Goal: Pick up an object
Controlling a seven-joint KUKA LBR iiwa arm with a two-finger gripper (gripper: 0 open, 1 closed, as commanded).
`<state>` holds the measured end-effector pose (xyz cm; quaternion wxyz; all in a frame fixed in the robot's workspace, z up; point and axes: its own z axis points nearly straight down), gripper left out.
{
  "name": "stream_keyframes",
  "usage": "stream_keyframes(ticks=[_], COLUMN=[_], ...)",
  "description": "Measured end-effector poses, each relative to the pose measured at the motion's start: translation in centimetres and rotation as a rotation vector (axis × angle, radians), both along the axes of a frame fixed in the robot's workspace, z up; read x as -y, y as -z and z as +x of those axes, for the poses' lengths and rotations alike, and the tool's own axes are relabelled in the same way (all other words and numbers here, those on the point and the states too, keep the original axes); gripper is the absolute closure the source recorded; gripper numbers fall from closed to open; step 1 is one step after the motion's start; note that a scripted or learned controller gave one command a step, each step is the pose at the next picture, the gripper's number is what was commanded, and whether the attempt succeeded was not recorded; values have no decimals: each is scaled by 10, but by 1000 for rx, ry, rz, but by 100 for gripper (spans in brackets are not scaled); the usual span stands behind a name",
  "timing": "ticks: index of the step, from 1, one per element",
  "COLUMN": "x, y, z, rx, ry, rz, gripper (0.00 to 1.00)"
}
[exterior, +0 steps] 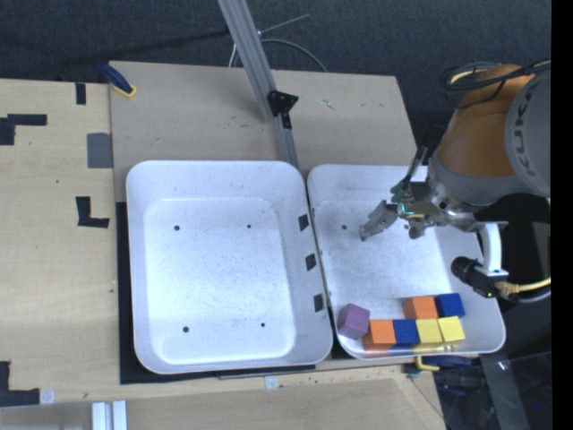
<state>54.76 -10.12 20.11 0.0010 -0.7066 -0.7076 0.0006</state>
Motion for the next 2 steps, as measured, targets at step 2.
stream_keyframes(ticks=[2], x=[3], y=[112], z=[-39], rx=[-1], ry=[4], rz=[-1], gripper=[0])
